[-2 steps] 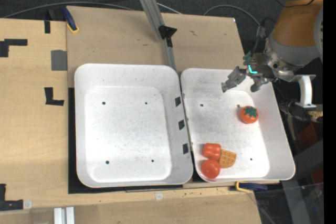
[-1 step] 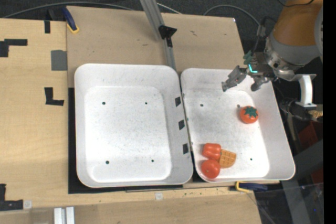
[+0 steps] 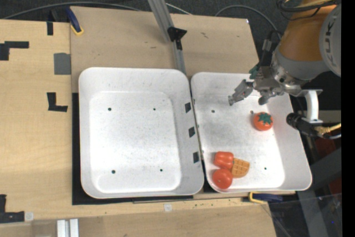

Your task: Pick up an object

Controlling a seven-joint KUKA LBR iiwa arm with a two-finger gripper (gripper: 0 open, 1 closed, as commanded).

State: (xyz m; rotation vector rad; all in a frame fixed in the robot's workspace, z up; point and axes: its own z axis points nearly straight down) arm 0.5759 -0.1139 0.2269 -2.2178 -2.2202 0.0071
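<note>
Two white bins (image 3: pixel 133 77) on a tan wooden bench (image 3: pixel 33 136)

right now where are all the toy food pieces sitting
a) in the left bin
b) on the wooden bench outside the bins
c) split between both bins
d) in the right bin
d, since the tomato, the two red pieces and the waffle piece all lie on the floor of the right bin, below the gripper.
</note>
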